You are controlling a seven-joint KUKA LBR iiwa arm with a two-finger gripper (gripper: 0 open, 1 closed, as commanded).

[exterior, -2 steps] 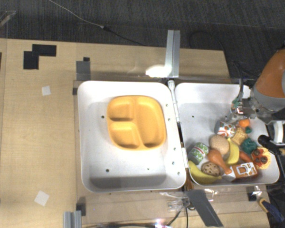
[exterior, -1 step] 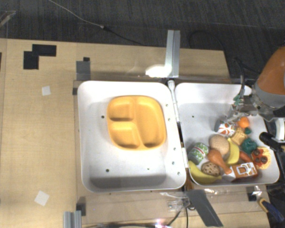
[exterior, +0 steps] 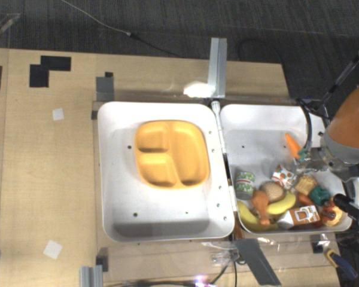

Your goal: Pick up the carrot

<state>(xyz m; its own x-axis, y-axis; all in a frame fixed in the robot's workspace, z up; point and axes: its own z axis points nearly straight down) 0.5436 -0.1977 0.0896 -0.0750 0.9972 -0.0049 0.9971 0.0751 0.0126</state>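
A small orange carrot (exterior: 292,143) lies in the right bin (exterior: 251,124), close to that bin's right wall. The gripper (exterior: 307,159) reaches in from the right, just below and to the right of the carrot, hanging over the top of the heap of toy food. The arm's orange band (exterior: 353,124) sits above it at the frame's right edge. I see nothing held in the gripper.
A heap of toy food fills the right bin's near corner: a banana (exterior: 276,206), a green-labelled can (exterior: 245,183), a small carton (exterior: 304,215) and several other pieces. A yellow divided plate (exterior: 170,154) lies in the left bin (exterior: 116,178).
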